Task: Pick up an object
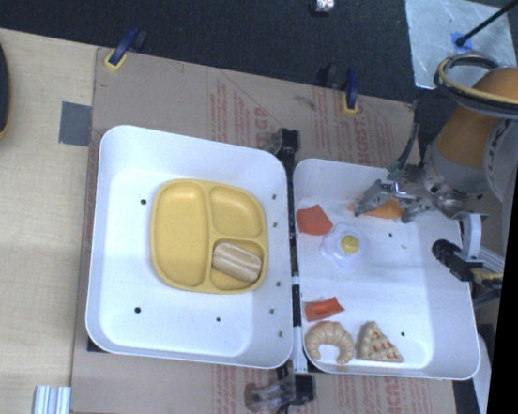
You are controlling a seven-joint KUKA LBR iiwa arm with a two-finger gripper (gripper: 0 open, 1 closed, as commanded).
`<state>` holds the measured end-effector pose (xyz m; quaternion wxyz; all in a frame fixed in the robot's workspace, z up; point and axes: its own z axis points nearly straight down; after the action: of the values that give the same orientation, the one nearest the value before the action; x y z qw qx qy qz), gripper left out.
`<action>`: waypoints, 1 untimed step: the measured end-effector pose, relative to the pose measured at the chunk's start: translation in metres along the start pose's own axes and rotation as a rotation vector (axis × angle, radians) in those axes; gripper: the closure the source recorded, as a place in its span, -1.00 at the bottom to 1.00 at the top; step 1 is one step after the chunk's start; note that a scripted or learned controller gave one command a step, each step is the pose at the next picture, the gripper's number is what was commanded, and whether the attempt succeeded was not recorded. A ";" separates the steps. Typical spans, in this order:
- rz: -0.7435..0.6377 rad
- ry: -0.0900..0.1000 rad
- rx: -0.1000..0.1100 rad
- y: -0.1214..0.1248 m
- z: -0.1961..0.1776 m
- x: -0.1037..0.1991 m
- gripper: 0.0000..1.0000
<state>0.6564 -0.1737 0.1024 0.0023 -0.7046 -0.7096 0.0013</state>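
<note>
Right bin (pixel 436 300): croissant (pixel 330 340), egg (pixel 349 244) | gripper (pixel 387 201) over orange piece (pixel 387 210) | finger state unclear.

Single fixed camera above bench, looking down at slant. Both white bins in frame side by side: left bin (pixel 105 228), right bin (pixel 433 319). Far bench edge toward top, near edge at bottom. Arm (pixel 478 126) enters from right side. Mid-distance: whole of both bins plus surrounding cardboard sheet (pixel 216 101) visible.
</note>
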 end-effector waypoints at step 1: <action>0.004 0.012 0.013 -0.002 0.012 -0.035 -1.00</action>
<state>0.6544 -0.2083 0.0904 0.0111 -0.7061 -0.7080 0.0016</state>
